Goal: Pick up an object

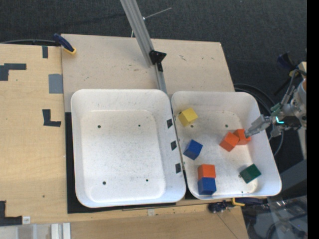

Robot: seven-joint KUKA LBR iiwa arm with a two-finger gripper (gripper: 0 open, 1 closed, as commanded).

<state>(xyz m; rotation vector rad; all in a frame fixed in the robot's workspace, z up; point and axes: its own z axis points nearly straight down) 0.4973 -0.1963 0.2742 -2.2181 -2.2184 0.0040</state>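
From above we see two shallow white bins side by side on a bench: the left bin (119,148) and the right bin (249,103), which holds several small blocks. The gripper (258,125) reaches in over the right bin's right rim, its tip just beside two orange blocks (234,139) that lie touching each other, and we cannot tell how its hand is set or whether it grasps anything. Elsewhere in that bin lie a yellow block (188,116), a blue block (193,149), an orange block touching a blue one (206,179) and a green block (249,173).
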